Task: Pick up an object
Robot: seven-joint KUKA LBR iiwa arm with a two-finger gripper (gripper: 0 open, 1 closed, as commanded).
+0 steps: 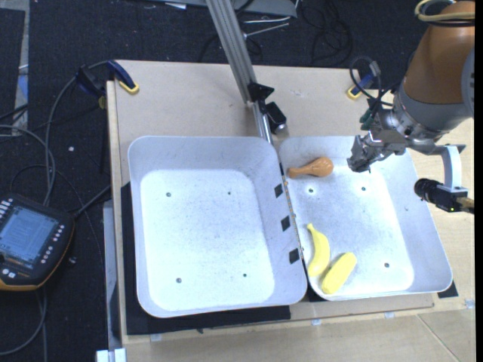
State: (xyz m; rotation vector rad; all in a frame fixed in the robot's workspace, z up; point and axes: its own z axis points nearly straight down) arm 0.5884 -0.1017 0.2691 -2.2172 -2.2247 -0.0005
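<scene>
A tan drumstick-shaped toy [312, 168] lies near the back left of the right bin [407, 240]. At that bin's front left rest a yellow banana [318, 249] and, touching it, a yellow oblong piece [339, 271]. My gripper [361, 159] hangs over the back of the right bin, a short way right of the drumstick toy and apart from it. The dark fingers point down and nothing shows between them.
The left bin [151, 225] sits beside the right one, their rims meeting at the middle. A slanted metal pole [238, 51] with a black clamp rises behind the bins. Blue and yellow clamps [117, 78] grip the bench's back corners. A pendant lies on the floor at left.
</scene>
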